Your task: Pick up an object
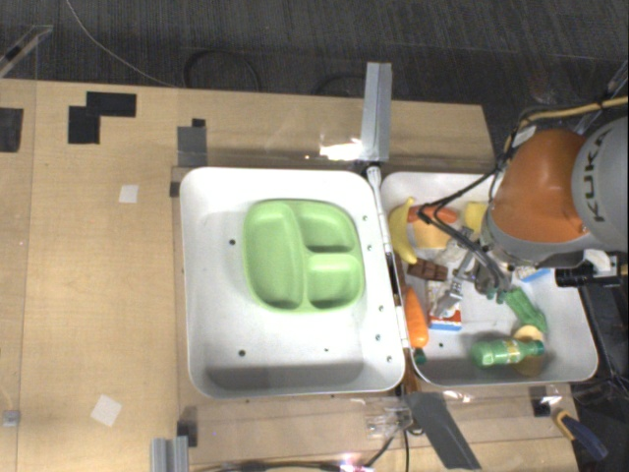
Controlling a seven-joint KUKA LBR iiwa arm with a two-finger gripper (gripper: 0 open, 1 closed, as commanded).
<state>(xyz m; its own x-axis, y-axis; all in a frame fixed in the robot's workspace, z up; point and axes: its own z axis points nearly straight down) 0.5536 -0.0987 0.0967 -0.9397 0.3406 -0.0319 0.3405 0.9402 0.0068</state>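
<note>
- The camera view is looking down on a light wooden bench (88,293) that is carrying two shallow white plastic bins side by side.
- The left white bin (211,362) is holding a pale green plastic plate with three compartments (300,254), which is lying flat near the centre of the bin, a little toward 12 o'clock.
- The right white bin (575,347) is holding a crowd of small things, and the grey arm with its orange band (536,190) is reaching into it from 3 o'clock.
- The two-finger metal gripper (467,278) is hanging low near the middle of the right bin, over the pile; I cannot tell how it is set, because the wrist and the clutter are hiding it.
- A slim orange carrot-shaped toy (417,321) is lying along the bin wall at 9 o'clock from the gripper, close beside it.
- A green plastic bottle (503,352) is lying on its side at 5 o'clock from the gripper, near the bin's lower wall.
- A yellow banana-shaped toy (401,226) is resting at 10 o'clock from the gripper, against the wall between the two bins.
- A small brown block (429,268) is lying just beside the gripper at 9 o'clock.
- A grey metal post (377,111) is standing at 12 o'clock, where the two bins are meeting.
</note>
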